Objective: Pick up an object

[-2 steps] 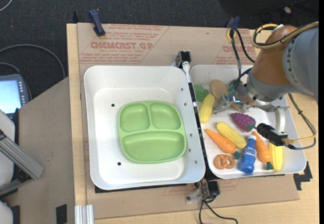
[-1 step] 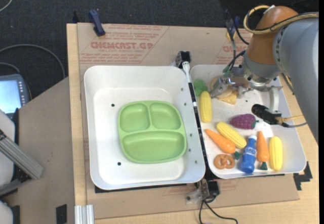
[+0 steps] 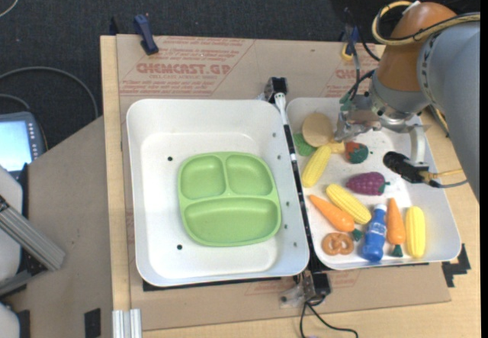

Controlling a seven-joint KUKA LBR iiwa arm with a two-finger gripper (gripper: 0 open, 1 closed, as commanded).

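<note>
My gripper (image 3: 345,133) hangs low over the far end of the right bin (image 3: 450,233). It sits between a tan round disc (image 3: 316,128) on its left and a small red fruit (image 3: 355,151) just below it. A yellow corn cob (image 3: 316,165) lies diagonally close by, with a green piece (image 3: 303,146) tucked beside it. I see nothing held between the gripper's tips.
The right bin also holds purple grapes (image 3: 367,183), a second corn cob (image 3: 348,203), a carrot (image 3: 331,212), a pretzel (image 3: 338,243), a blue bottle (image 3: 374,235), another carrot (image 3: 394,220) and a third corn cob (image 3: 415,231). A green divided plate (image 3: 227,198) lies in the left bin (image 3: 149,176).
</note>
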